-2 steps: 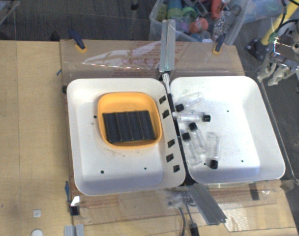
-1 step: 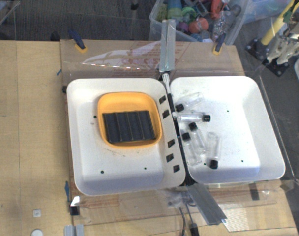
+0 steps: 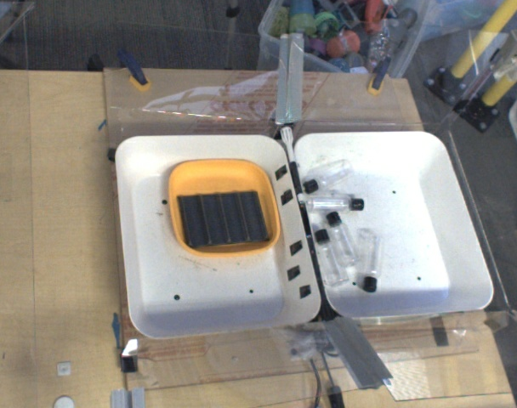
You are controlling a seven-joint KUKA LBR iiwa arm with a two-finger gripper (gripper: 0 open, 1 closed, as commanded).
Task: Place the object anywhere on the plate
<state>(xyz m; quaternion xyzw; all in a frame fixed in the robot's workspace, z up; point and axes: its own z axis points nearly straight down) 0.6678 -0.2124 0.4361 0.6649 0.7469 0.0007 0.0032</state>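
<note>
Block [image 3: 223, 218], black and ridged, lies flat inside the plate [image 3: 220, 170]; taking it as the task's object, I judge the placement already made. Bench [image 3: 46, 228]: tan top, carrying both bins, with a clear tub [image 3: 352, 11] of coloured toys at the back. Left bin [image 3: 148, 155]: white, shallow, with the plate sitting up and left of its middle. Right bin [image 3: 428, 228]: same make, edge to edge with the left one along the seam. Plate: orange, rounded-square, raised rim, level on the bin floor. Block again: fills most of the plate's well, no part over the rim, long axis running left to right across the view, ridges crossing it. Vials [image 3: 331, 202]: several, small, clear with black caps, lying on their sides in the right bin near the seam, pointing different ways; the one marked runs left to right with its cap to the right. Loose caps or capped ends are too small to sort. Relation that matters: the arm's side is the right, so the vials are the nearer things and the plate is farther, across the seam. If a vial is the intended object, the carry goes leftward over the seam, and only narrow orange margins around the block are free.
</note>
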